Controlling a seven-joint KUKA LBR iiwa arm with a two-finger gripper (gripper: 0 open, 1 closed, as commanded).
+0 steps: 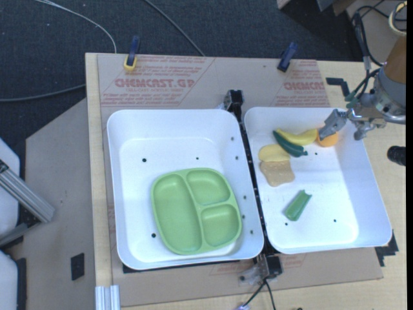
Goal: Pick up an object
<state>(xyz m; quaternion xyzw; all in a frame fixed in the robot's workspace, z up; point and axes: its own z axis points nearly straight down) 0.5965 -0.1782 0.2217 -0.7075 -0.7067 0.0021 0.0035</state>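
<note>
Orange piece point(328, 139): upper right of frame, in right bin point(361, 231), touching banana's point(298, 136) right tip.
End effector point(345, 123): I see it just above-right of it; grip state, cannot tell.
Banana axis: left-right.

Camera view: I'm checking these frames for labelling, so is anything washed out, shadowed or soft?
Camera view: the white right bin is bright, almost washed out; the green tray casts a soft shadow in the left bin; the gripper near the orange piece looks slightly blurred.
</note>
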